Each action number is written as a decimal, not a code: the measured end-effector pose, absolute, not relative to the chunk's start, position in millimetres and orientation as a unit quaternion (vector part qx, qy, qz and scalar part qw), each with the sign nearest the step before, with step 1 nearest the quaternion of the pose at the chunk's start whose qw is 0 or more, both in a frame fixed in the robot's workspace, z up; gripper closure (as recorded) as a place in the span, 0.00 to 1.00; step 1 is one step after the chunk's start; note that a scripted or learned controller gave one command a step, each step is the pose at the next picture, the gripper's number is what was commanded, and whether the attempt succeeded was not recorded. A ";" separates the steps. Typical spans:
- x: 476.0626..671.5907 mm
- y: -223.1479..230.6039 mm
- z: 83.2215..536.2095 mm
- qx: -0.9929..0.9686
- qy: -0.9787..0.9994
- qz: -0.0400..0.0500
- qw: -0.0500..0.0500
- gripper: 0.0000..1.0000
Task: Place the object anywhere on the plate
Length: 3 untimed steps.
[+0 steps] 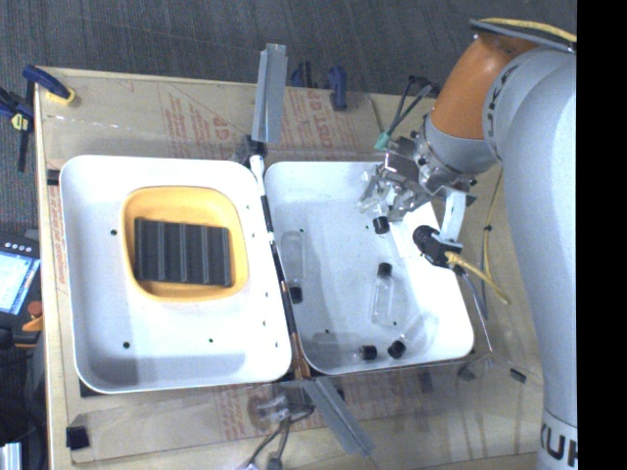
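Note:
A yellow square plate (pixel 183 204) lies in the left bin (pixel 88 311). On its middle rests a dark grey ribbed block (pixel 183 252). My gripper (pixel 390 200) hangs over the upper right part of the right bin (pixel 333 213), well away from the plate. A small black piece (pixel 380 224) shows just below the gripper; I cannot tell whether it is held or lying on the bin floor.
Several clear vials with black caps lie in the right bin: one (pixel 382 297) at the middle right, one (pixel 291 259) by the left wall. Two black caps (pixel 382 351) sit near the front wall. A black connector with a yellow cable (pixel 436 246) hangs beside the wrist.

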<state>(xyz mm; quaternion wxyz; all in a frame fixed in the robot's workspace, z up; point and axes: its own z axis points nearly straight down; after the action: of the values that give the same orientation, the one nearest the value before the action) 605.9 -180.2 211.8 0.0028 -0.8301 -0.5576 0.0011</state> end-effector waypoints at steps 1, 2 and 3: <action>590.5 -120.6 225.1 -0.758 -0.652 0.002 0.002 1.00; 641.4 -58.0 238.6 -0.682 -0.731 0.000 0.000 1.00; 626.8 -21.2 191.0 -0.631 -0.776 0.002 0.002 1.00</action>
<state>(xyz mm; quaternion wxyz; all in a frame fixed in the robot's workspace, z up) 626.8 -21.2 191.0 0.0022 -0.6312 -0.7756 0.0019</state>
